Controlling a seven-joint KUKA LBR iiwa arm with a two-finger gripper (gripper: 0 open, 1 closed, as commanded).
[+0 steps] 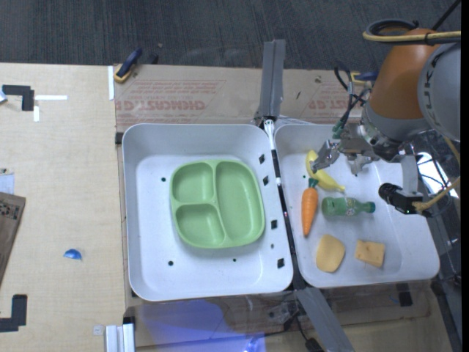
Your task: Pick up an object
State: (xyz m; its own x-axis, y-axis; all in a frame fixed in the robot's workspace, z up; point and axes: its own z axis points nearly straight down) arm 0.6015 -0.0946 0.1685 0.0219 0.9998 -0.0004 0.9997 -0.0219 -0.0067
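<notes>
The gripper (pixel 343 158) hovers at the right bin's (pixel 410 270) far edge, partly hiding the banana (pixel 323 177); jaws unclear.

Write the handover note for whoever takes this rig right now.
End effector: low over the back of the right bin, beside the banana; nothing visibly held.
Right bin contents: banana, carrot, green bottle, potato-like piece, cheese wedge.
Left bin: green divided plate.
Done: arm is at the bin.
Left: grasp and lift an object.
</notes>
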